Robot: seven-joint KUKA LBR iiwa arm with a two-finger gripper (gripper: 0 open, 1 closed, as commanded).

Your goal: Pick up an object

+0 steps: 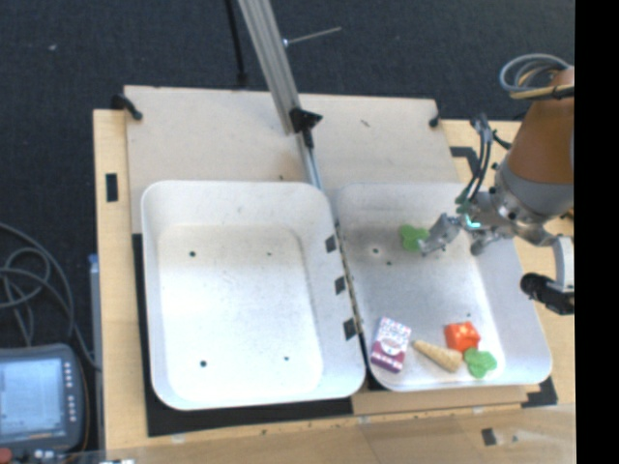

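Over the right bin (503, 288), gripper (455, 235) sits beside a green block (414, 237) at its 9 o'clock; finger state: cannot tell.

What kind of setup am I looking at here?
Likely a robotics lab bin-picking rig: two white bins on a wooden bench, a grey arm over toy items, a teach pendant on dark carpet.

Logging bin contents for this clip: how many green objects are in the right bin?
2. One green object lies beside the gripper near the bin's far side; another sits in the near right corner. The arm may hide more.
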